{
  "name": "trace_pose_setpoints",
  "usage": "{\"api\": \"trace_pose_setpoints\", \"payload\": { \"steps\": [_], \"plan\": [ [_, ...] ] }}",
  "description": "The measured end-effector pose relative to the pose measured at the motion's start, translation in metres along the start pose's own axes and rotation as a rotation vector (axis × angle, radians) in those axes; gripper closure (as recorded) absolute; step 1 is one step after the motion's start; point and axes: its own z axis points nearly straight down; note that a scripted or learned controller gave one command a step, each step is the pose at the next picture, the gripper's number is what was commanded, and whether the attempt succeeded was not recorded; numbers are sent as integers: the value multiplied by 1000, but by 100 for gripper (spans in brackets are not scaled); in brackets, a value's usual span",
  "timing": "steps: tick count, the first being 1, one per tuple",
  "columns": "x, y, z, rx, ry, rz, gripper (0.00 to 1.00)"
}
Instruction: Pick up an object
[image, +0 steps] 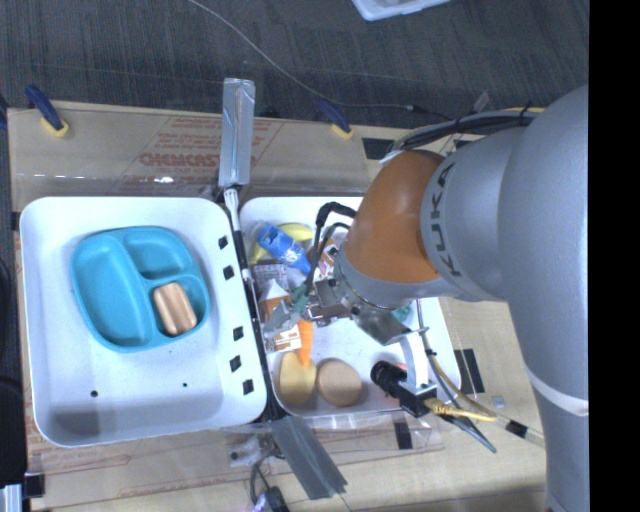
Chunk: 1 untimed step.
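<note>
The arm (480, 210), lettered "KUKA", reaches into the right bin (440, 330); the pincer (305, 300) sits low among the clutter (280, 262) there, and whether it is clenched cannot be told. Red "CHEMCAST" print marks the table (180, 158); the left bin (60, 370) holds a blue tray (120, 280) bearing a brown cylinder (175, 308).

Dark ribbed mat (120, 50) behind wood bench (500, 345) (cardboard sheet (150, 150) on top).
</note>
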Motion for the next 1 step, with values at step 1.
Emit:
{"api": "trace_pose_setpoints", "payload": {
  "steps": [1],
  "plan": [
    [22, -8, 1, 3, 3, -73, 0]
  ]
}}
